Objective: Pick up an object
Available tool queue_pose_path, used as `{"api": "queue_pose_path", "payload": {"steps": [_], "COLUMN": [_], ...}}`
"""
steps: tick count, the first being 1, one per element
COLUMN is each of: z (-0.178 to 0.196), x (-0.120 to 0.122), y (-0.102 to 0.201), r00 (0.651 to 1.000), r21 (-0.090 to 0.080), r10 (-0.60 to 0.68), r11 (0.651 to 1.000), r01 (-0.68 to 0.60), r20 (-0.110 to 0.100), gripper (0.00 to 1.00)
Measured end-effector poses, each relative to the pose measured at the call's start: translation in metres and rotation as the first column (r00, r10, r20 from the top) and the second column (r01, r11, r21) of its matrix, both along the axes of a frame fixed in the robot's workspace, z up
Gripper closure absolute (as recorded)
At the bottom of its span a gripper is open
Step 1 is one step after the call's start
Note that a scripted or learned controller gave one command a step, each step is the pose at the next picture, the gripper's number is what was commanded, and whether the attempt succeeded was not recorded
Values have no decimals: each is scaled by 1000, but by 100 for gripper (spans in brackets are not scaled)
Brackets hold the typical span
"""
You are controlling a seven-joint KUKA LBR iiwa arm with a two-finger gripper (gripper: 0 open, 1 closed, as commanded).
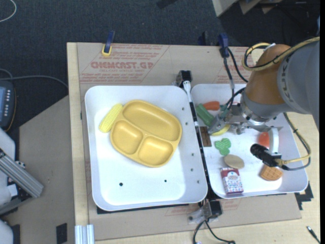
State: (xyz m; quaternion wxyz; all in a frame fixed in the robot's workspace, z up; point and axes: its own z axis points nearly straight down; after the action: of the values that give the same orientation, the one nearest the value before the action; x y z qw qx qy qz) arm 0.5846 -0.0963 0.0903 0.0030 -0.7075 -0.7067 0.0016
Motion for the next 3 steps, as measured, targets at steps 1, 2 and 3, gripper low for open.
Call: {"api": "queue_pose_path", "payload": {"steps": [1,2,3], "z": [-5,5,67], "x": [0,1,9], "y": [0,0,3], "r00": [1000,1000,1000], "r21": [-2,-2,-3], "r10": [0,-1,2], "r11": [1000,1000,1000], "r01": [0,1,-2], "r20": [5,7,13], "gripper": [0,100,100]}}
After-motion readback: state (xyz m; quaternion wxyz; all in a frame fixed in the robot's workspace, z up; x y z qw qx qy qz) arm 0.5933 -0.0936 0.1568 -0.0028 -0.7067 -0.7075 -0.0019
